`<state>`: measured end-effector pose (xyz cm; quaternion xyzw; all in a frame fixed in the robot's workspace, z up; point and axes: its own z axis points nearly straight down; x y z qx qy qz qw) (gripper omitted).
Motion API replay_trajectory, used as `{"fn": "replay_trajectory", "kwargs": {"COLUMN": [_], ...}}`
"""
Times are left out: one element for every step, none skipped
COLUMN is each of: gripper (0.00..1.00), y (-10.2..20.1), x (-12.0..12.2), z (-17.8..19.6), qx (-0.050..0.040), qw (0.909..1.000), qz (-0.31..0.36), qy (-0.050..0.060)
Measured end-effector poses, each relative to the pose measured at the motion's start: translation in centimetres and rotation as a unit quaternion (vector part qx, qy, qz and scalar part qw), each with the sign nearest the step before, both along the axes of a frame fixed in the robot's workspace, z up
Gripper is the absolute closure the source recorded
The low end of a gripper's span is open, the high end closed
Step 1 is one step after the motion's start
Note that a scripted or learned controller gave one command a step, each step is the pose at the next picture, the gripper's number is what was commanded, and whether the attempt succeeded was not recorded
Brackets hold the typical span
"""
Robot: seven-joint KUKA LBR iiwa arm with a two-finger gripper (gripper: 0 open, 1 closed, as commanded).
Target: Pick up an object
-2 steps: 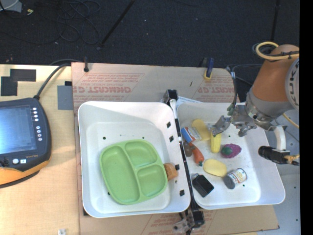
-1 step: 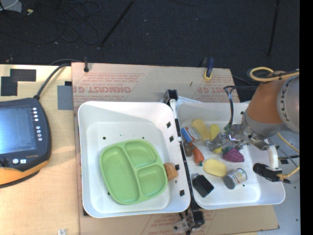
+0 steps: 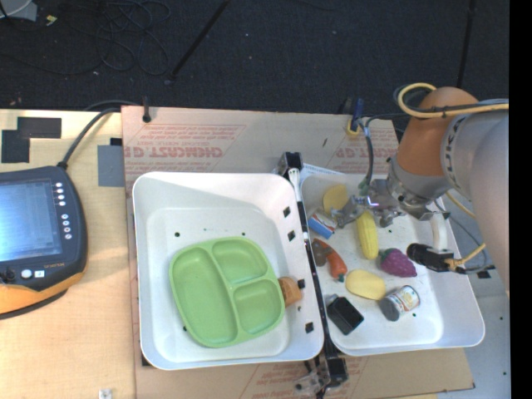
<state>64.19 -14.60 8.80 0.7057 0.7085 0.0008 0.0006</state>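
Beneath the hand point(image 3: 366, 209), in the right bin point(image 3: 465, 327), a corn cob point(image 3: 366, 233) lies just below it. Whether its fingers stand apart is unclear. This looks like the approach; next, descend and close on the cob.

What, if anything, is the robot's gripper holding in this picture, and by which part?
It cannot be told. The gripper is low in the right bin, just above the corn cob, but nothing is seen between its fingers.
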Motion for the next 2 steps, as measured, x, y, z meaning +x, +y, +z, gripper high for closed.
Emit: {"fn": "replay_trajectory", "kwargs": {"gripper": [1.0,1.0], "y": [-0.2,7.3], "x": [-0.2,-2.0], "z": [1.0,10.6], "qx": [0.0004,0.0013], "qw": [1.0,1.0], "qz": [-0.002,0.002], "qy": [0.002,-0.002]}}
